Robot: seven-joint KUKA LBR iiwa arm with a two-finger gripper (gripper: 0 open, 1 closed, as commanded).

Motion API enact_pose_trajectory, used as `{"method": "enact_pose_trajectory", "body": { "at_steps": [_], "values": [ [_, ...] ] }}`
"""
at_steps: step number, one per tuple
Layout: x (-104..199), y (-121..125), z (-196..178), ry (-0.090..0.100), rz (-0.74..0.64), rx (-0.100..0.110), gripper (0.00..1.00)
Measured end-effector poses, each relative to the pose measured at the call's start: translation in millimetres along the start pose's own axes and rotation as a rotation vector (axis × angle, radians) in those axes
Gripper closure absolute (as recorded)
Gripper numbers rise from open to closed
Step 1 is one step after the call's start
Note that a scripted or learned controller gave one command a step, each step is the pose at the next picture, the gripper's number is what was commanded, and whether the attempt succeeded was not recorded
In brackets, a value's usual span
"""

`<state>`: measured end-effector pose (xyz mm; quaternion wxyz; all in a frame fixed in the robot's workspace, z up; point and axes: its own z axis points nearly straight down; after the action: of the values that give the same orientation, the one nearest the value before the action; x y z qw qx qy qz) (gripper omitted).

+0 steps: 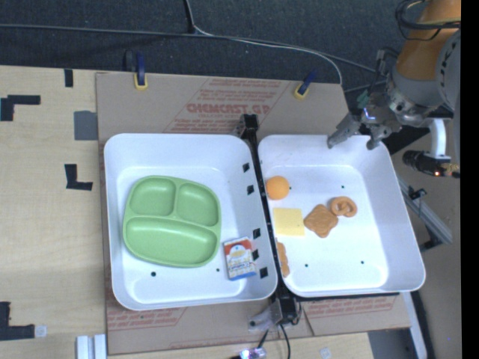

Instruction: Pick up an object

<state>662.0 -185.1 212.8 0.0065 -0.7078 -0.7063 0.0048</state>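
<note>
Pretzel [344, 206], toast [321, 221], cheese [288, 221] and orange [278, 188] lie mid-floor in the right bin [389, 200], down-left of the pincer [350, 137], which hangs open and empty over that bin's far rim, pretzel nearest.

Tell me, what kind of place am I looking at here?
Probably a robotics lab test bench, not a kitchen. Two white bins sit clamped on cardboard, holding toy food such as an orange ball and a green divided plate, and a robot arm's pincer hangs over the right bin's far corner.
</note>
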Motion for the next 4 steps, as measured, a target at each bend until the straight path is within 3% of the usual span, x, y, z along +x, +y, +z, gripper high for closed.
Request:
{"method": "enact_pose_trajectory", "body": {
  "at_steps": [1,3,4],
  "values": [
    [1,3,-10,-0.003,-0.003,-0.015,0.0],
    [16,2,110,-0.003,-0.004,-0.01,0.0],
    [16,2,128,-0.005,-0.005,-0.015,0.0]
  ]
}}
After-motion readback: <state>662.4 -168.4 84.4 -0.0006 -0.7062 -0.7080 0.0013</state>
